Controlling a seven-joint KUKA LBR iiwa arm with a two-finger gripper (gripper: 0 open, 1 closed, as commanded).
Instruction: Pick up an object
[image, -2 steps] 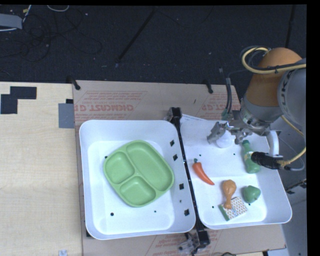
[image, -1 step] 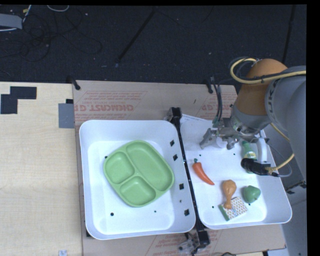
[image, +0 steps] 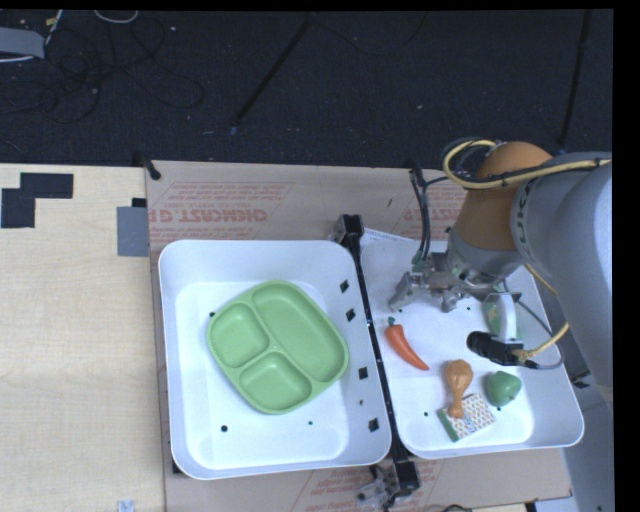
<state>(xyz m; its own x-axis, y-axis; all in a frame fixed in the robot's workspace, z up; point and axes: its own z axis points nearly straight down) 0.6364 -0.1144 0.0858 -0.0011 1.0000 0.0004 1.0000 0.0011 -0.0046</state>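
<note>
Dark floor with loose cables lies behind a pale wooden bench (image: 70, 330) carrying 2 shallow white bins on cardboard. Left bin (image: 190, 430): 1 green 3-compartment plate (image: 277, 346), lying flat near its centre. Right bin (image: 560, 425): 4 small candidate objects, namely an orange carrot (image: 405, 345) beside the divider, a tan drumstick-shaped toy (image: 457, 384), a green pepper-like toy (image: 502, 387) just right of it, and a small patterned card (image: 470, 418) partly under the drumstick. Grey arm (image: 570, 230) enters from the right; its pincer (image: 432, 288) hangs low over the upper part of the right bin, above and near the carrot, touching none of the objects. Whether the pincer is released or clenched cannot be told. Judged step: approach, nothing grasped yet. Next move calls for centring over 1 object, probably the carrot, then descending.
</note>
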